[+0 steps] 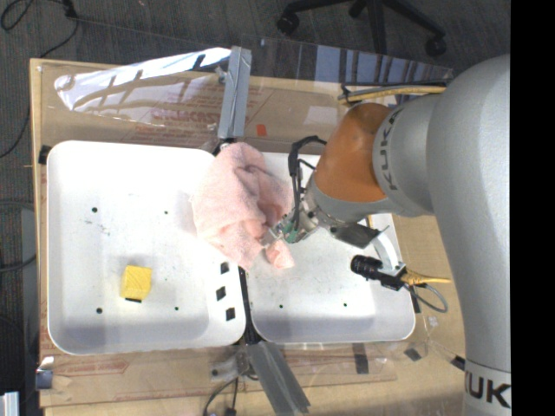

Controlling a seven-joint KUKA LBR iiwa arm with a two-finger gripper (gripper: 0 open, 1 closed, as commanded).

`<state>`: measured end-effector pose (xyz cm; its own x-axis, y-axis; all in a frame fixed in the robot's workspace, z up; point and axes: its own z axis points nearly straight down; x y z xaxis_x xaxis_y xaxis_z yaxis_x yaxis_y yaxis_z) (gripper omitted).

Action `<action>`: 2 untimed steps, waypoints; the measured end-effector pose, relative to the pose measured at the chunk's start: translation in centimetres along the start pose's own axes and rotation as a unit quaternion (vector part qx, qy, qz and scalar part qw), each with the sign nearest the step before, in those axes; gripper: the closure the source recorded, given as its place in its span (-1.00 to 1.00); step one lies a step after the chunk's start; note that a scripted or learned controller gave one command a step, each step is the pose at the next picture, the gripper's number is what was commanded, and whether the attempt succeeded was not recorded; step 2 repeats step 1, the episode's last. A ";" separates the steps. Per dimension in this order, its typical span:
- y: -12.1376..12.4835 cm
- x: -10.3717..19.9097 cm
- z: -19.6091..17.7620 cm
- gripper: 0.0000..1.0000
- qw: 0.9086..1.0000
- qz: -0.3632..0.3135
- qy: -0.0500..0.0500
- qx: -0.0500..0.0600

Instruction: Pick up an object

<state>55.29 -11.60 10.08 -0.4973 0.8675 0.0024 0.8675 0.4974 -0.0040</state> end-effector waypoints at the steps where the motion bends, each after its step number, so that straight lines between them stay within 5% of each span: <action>1: 5.4 2.8 -15.3 1.00 0.999 0.040 -0.001 -0.002; 2: 5.4 2.8 -15.3 1.00 0.999 0.040 -0.001 -0.002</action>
